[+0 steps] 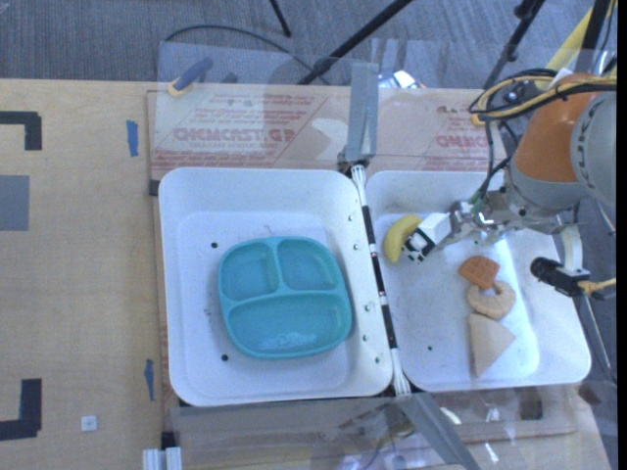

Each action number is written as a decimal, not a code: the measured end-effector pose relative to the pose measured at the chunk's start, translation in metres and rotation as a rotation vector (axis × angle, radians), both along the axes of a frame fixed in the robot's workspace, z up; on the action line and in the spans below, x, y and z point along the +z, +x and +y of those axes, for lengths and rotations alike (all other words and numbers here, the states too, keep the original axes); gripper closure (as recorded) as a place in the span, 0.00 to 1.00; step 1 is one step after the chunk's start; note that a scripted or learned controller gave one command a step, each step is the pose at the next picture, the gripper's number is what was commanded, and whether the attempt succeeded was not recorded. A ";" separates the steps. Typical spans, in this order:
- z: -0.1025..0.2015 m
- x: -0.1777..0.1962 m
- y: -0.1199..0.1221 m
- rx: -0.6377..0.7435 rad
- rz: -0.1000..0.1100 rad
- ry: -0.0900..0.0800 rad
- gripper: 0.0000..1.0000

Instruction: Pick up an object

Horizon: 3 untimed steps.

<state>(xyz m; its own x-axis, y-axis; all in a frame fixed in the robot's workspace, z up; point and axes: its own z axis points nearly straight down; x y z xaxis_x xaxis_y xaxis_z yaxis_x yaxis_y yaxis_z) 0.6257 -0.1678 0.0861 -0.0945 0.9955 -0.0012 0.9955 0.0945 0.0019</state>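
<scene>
A yellow banana [397, 237] lies in the right bin [431, 331], near its left wall. My gripper [421, 242] is low beside the banana's right end, with black-and-white fingertips touching or nearly touching it. An orange-brown piece [479, 269], a tan ring-shaped piece [491, 300] and a beige wedge [487, 342] lie in a line down the right bin, to the right of the gripper.
The left bin [186, 262] holds a teal divided plate [284, 297]. A metal divider [362, 125] stands behind the bins. The arm's orange band [549, 145] and cables hang over the right bin's far right corner.
</scene>
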 end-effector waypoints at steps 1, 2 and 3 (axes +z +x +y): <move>-0.016 0.000 -0.084 0.057 0.000 0.000 0.00; -0.013 0.000 -0.027 0.058 -0.001 0.000 0.00; -0.014 0.012 -0.025 0.057 -0.009 -0.002 1.00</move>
<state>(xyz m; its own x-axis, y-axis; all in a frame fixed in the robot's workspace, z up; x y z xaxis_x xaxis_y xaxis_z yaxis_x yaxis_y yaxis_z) 0.6009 -0.1820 0.0984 -0.1509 0.9885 -0.0042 0.9885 0.1510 0.0103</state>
